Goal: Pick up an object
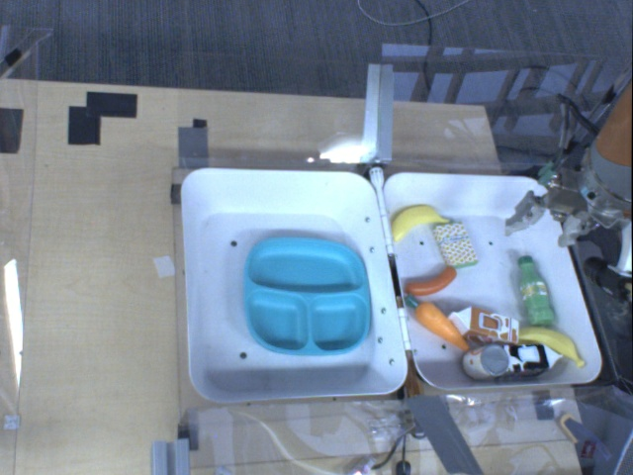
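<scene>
The gripper [547,216] is seen at the right bin's [485,191] far right edge, its fingers apart with nothing between them. The pickable things lie in that bin — a banana [415,221], a sausage [431,283], a carrot [440,325] and a green bottle [535,290]. A blue divided tray [307,295] sits in the left bin [213,265].

My arm [615,142] is cut off by the right edge of the view above the wrist. Whether my fingers [547,214] are spread or closed is too small to tell. In the right bin's [495,188] near corner, a can [485,363] and carton [495,325] overlap, labels unreadable.
</scene>
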### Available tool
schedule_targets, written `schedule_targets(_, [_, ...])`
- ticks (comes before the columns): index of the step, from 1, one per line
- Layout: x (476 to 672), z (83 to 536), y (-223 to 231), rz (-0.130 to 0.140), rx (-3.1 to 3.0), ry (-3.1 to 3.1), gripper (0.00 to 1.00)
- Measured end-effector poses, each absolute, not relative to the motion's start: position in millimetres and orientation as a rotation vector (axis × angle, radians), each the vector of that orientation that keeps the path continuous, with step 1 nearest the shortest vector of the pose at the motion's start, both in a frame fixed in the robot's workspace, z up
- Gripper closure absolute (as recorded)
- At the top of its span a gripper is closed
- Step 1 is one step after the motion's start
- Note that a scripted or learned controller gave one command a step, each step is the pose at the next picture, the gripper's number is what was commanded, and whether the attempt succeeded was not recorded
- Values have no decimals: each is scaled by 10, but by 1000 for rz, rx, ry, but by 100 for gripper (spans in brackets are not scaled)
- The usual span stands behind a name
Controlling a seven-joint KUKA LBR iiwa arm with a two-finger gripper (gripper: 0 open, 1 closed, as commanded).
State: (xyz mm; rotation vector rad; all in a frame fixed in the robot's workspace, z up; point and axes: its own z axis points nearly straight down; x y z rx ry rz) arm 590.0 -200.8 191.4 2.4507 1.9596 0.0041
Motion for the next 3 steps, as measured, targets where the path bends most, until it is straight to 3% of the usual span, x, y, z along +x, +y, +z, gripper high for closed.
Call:
schedule_targets(1, [5505,980,-1932,3,2485,1919,0])
schedule_targets(2, [5527,1097,-1927,9,2480,1919,100])
schedule_targets(3, [5527,1763,-1236,6,2402,2020,100])
